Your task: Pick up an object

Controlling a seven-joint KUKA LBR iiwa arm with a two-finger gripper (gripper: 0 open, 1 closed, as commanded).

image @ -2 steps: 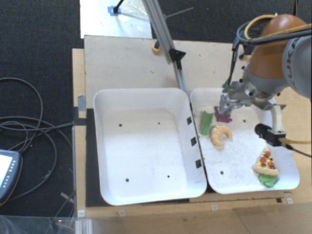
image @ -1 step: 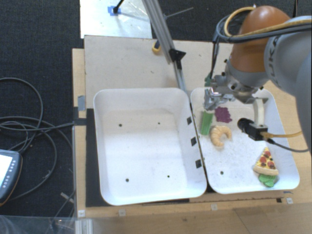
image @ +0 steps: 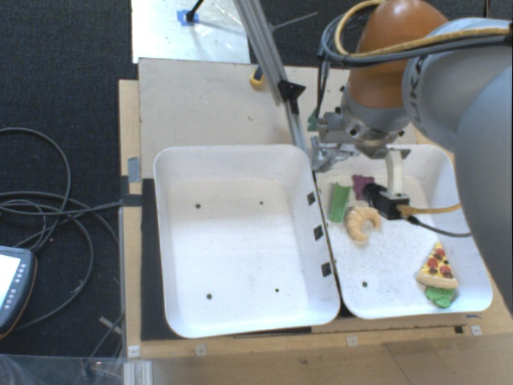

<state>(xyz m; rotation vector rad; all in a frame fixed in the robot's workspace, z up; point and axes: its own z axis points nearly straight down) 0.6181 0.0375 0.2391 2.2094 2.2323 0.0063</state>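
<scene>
In the right bin (image: 473,239) lie a tan croissant (image: 363,222), a green piece (image: 340,201), a small purple piece (image: 362,184), and a pizza slice (image: 437,268) resting on a green leaf-like piece (image: 439,297) at the front right. My gripper (image: 361,163) hangs low over the back left part of this bin, just above the purple and green pieces. The croissant is slightly in front of it. I see nothing lifted off the bin floor. The arm's orange band and grey body cover the bin's back right.
The left bin (image: 168,215) stands beside the right one, sharing a middle wall with black clips (image: 318,232). A slanted metal pole (image: 264,38) rises behind the bins. An orange cable (image: 437,209) crosses the right bin. Loose cables and a pendant (image: 12,283) lie left of the bench.
</scene>
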